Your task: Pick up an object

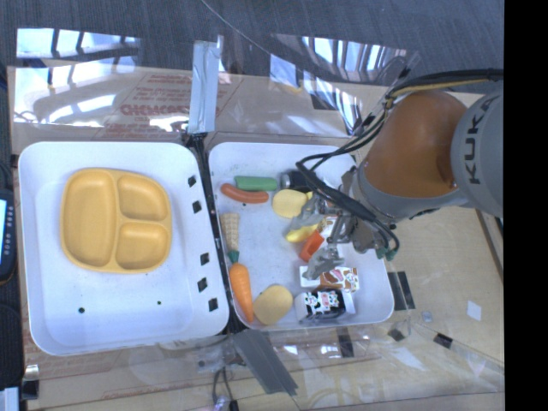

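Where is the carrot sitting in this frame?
The carrot lies in the right bin, against its left wall near the bottom corner, just left of a round yellowish potato-like piece and below a ridged cone-shaped piece.

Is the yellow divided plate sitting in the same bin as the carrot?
No, the yellow divided plate lies in the left bin, while the carrot lies in the right bin.
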{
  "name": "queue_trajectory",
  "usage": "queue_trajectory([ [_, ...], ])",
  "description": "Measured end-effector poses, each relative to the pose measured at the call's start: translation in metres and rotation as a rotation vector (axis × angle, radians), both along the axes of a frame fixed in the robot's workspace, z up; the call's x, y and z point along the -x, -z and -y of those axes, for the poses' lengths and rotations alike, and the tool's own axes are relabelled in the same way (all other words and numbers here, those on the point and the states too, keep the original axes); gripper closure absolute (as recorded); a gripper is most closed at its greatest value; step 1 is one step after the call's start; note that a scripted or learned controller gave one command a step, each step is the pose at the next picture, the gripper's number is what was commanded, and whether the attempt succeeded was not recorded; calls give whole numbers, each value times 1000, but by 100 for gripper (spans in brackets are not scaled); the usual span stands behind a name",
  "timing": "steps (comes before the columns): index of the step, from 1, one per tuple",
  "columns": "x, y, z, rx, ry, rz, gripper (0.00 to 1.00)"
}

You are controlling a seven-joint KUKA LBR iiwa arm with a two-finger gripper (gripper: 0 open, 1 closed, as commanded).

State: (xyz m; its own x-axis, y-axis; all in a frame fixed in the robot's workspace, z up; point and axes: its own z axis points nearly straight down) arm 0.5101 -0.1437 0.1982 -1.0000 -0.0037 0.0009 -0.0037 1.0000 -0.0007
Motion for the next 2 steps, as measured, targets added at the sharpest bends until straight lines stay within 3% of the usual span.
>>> queue_trajectory([
  [1, 26, 106, 19, 0, 53, 5, 0],
  [2, -66, 106, -56, -2, 198, 3, 0],
])
